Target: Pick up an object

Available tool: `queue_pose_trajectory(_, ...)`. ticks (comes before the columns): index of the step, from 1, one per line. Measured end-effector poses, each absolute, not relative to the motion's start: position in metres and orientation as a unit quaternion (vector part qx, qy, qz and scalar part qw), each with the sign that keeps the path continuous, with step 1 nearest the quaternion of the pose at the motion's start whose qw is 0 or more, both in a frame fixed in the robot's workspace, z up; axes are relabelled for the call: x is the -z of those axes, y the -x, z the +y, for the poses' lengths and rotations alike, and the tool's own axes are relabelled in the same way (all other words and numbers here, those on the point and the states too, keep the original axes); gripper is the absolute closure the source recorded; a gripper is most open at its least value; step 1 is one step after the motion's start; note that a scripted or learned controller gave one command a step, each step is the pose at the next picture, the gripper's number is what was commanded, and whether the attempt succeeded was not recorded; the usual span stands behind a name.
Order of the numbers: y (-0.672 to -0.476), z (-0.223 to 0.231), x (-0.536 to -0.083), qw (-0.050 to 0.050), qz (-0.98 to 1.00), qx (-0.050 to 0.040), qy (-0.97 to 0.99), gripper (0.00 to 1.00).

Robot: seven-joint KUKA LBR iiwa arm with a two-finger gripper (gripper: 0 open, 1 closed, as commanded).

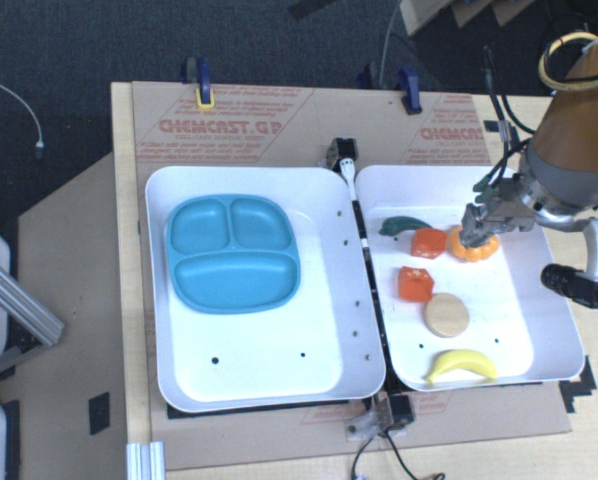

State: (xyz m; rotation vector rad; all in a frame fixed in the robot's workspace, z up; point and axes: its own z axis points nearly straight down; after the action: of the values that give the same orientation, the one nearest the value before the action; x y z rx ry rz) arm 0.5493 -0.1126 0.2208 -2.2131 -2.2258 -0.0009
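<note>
The right bin (539, 298) holds several small food toys. An orange-yellow round piece (476, 247) lies at the back of it, and my gripper (473, 234) sits right on top of that piece, pointing down. Left of it are an orange block (428, 243) and a dark green piece (403, 226). A red block (415, 284) lies further forward, then a tan round disc (446, 316), and a yellow banana (462, 366) near the front rim. The gripper's tips are hidden against the orange-yellow piece.
The left bin (269, 358) carries a blue divided plate (234, 253). A black divider rail (361, 258) runs between the bins. Blue clamps (203, 78) hold the cardboard bench at the back. Cables (499, 88) trail down to the arm's wrist.
</note>
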Motion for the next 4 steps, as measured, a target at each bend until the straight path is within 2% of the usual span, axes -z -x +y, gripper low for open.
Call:
queue_pose_trajectory(1, -0.557, -0.058, -0.211, 0.002, -0.709, -0.0001, 0.705, 1.0)
queue_pose_trajectory(2, -0.573, -0.013, -0.22, -0.001, -0.709, 0.0012, 0.705, 1.0)
queue_pose_trajectory(4, -0.578, 0.092, -0.222, 0.0, -0.709, 0.0012, 0.705, 1.0)
